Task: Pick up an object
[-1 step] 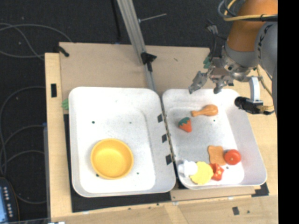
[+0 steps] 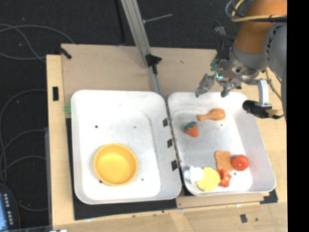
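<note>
Nearest me, a crowded pile [image 2: 215, 175] sits in the right bin's [image 2: 251, 134] front corner; I'd skip it. The drumstick [image 2: 212, 115] lies alone farther back, just below my jaws [image 2: 213, 87], spread and empty: descend straight there.

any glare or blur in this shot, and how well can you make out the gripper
Camera view: the left bin and right bin look bright and washed out; the gripper is small and soft, its fingers apart above the right bin's far edge; the yellow bowl reads clearly.
</note>
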Robot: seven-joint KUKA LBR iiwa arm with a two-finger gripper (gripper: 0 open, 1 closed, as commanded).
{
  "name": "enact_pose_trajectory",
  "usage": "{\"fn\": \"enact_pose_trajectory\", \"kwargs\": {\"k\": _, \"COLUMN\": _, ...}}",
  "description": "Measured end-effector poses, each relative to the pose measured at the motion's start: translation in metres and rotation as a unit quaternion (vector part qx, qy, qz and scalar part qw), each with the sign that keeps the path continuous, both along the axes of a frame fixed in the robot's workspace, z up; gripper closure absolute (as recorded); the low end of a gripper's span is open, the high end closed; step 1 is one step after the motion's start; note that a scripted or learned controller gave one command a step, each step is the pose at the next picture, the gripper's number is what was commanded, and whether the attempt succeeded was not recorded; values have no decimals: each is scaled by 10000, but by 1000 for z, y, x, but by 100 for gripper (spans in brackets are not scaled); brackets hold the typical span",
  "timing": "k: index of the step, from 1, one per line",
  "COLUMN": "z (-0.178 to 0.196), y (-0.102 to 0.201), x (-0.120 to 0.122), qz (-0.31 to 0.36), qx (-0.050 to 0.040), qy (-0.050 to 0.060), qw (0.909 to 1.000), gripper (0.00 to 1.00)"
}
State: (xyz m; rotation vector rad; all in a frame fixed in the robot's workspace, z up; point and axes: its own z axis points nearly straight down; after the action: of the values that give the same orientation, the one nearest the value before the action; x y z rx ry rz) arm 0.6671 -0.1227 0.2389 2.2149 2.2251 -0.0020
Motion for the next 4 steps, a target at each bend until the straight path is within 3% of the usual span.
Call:
{"fn": "enact_pose_trajectory", "kwargs": {"k": 3, "z": -140, "y": -11, "x": 11, "qz": -22, "qx": -5, "qy": 16, "qw": 10000, "gripper": 0}}
{"fn": "enact_pose_trajectory", "kwargs": {"k": 4, "z": -125, "y": -12, "x": 13, "qz": -18, "qx": -16, "qy": -22, "qw": 10000, "gripper": 100}}
